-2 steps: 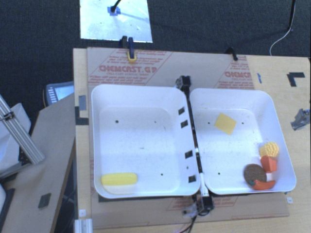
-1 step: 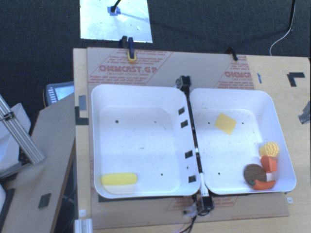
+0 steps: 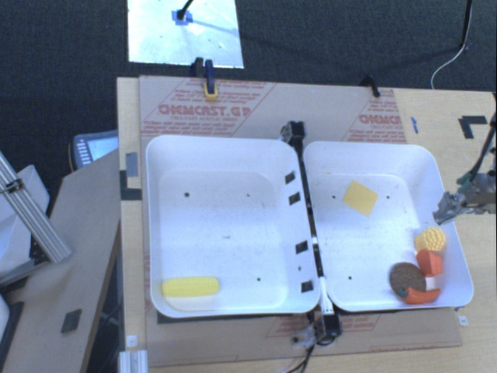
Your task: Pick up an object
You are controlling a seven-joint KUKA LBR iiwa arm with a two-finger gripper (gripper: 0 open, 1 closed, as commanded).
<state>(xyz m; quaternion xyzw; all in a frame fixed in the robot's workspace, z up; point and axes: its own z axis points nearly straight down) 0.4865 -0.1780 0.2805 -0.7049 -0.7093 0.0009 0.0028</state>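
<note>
Bins (image 3: 225, 150): 2; yellow items: 3; fingers (image 3: 449, 208) state unclear, beside right rim.

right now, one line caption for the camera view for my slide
Gripper at the right bin's edge above clustered toys, a yellow square mid-bin, and corn in the left bin.

A: Room in the right bin (image 3: 373, 158)?
B: Plenty mid-floor; only a yellow square (image 3: 360, 197) there. The near-right corner is crowded (corn piece (image 3: 432, 238), brown disc (image 3: 405, 278), orange bits (image 3: 427, 274)).
A: Left bin (image 3: 221, 150)?
B: Open, except a yellow cob (image 3: 190, 287) near the front wall.
</note>
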